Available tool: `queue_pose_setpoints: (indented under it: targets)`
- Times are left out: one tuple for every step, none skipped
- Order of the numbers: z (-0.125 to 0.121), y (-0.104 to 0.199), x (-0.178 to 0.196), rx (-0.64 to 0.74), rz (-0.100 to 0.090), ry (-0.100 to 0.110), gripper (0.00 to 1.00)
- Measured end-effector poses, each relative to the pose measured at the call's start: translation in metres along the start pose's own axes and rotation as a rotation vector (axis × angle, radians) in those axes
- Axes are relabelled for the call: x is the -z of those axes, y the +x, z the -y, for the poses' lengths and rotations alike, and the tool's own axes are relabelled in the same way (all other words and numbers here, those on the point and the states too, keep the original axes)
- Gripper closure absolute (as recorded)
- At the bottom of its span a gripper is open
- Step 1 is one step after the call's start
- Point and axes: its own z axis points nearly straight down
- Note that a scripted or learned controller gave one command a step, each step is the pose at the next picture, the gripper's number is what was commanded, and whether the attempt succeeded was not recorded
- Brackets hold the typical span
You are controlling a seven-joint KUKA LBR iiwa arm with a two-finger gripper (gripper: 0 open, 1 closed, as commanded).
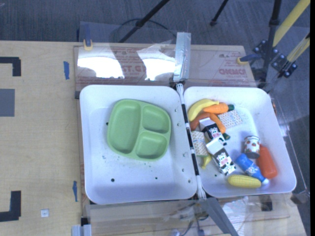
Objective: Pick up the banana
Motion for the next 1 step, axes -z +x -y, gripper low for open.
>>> queue_pose_setpoints:
  targets:
    - [0.0089, -0.0336, -0.0003, -0.073, 0.002, 0.006, 1.0]
